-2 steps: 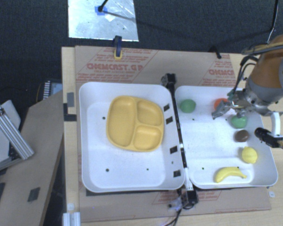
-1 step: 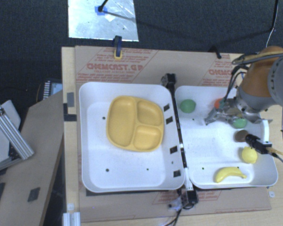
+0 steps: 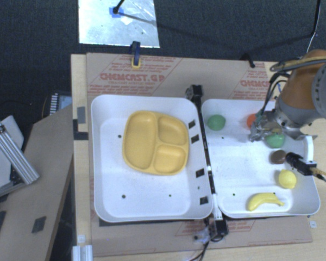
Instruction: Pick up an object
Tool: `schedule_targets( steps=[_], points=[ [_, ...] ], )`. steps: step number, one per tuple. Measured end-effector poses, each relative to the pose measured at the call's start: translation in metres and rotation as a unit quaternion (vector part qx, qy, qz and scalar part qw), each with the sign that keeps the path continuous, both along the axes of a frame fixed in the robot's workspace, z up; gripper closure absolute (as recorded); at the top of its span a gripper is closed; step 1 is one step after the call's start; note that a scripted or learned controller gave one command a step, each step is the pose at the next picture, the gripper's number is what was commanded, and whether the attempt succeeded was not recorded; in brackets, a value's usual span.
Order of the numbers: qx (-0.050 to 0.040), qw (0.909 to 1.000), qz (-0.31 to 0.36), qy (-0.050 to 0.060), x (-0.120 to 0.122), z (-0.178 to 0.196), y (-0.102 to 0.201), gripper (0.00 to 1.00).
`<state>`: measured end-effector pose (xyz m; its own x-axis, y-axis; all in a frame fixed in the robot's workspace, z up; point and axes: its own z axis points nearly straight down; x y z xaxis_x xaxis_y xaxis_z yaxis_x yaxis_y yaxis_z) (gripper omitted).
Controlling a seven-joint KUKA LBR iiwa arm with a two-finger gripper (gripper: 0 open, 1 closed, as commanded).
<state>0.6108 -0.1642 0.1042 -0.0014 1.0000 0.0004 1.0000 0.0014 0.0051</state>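
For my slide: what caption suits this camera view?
Claw beside a green ball in the right bin.

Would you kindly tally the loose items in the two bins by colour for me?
Yellow: 3 – divided plate, banana, lemon-like ball
Green: 2 – ball, ball by the gripper
Orange: 1 – partly hidden item
Brown: 1 – small round item
Total: 7

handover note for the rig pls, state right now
Gripper: low in the right bin, upper right, beside a green ball; can't tell if it holds anything.
Right bin: another green ball, orange item partly hidden by the gripper, brown item, lemon, banana.
Left bin: yellow divided plate.
Done: no lift visible.
Left: grasp and lift one object.
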Motion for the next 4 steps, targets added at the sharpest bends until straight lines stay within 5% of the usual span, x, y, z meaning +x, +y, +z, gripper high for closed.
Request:
schedule_targets(
  steps=[2, 4],
  points=[
    [-0.001, 1.0, 0.002, -0.001, 0.009, 0.103, 0.007, 1.0],
    [0.0005, 1.0, 0.004, 0.003, -0.007, 0.107, 0.111, 1.0]
  ],
)
